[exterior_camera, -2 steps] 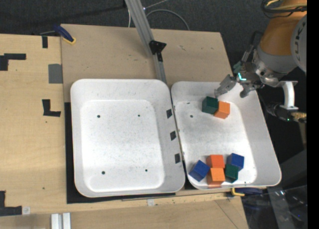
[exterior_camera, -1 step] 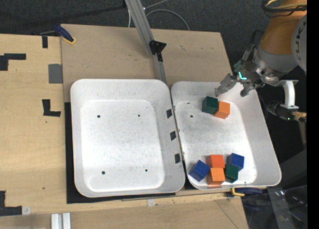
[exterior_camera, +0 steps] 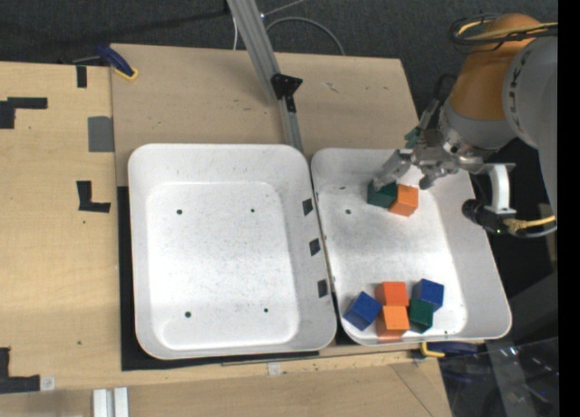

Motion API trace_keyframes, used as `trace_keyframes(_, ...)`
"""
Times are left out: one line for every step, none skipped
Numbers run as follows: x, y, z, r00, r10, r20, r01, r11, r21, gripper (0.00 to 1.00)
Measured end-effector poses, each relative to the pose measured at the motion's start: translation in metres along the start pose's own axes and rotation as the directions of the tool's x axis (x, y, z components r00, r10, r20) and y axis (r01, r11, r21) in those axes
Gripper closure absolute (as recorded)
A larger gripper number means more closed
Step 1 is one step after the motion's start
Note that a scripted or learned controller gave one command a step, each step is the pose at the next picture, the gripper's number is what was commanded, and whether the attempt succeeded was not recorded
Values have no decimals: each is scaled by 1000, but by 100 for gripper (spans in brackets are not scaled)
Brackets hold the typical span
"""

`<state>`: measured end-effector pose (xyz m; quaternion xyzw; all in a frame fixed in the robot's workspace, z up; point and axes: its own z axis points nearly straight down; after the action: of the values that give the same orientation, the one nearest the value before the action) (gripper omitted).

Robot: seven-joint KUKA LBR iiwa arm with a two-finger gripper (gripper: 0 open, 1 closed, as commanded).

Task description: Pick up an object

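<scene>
1. Camera view: looks down at a slant on a bench (exterior_camera: 54,243) with a left bin (exterior_camera: 136,170) and a right bin (exterior_camera: 497,302) side by side, rims touching along the middle.
2. Finds the arm (exterior_camera: 494,89) entering from 3 o'clock, orange band uppermost, wrist bent down over the right bin's 12 o'clock end.
3. Places the gripper (exterior_camera: 408,177) low over that end, fingers parted, nothing between them.
4. Puts a green cube (exterior_camera: 381,195) and an orange cube (exterior_camera: 405,199) just below the fingertips, at 6 o'clock from the gripper; touching each other, green at 9 o'clock of orange, both resting on the bin floor.
5. Cannot tell whether the fingertips touch either cube.
6. Locates a cluster (exterior_camera: 394,306) at the right bin's 6 o'clock end, well apart from the pair: two orange cubes in the middle, a blue cube (exterior_camera: 362,309) at 9 o'clock of them, a second green and a second blue at 3 o'clock, all packed close.
7. Notes a grey rail (exterior_camera: 254,25) slanting from 12 o'clock down to the gap between the bins.
8. Marks black tape pieces (exterior_camera: 88,196) on the bench at 9 o'clock of the left bin.
</scene>
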<state>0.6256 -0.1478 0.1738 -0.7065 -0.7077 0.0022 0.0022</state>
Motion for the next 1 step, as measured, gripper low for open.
trace_keyframes(0,7,46,1000,0,2,0,1000,-4,0)
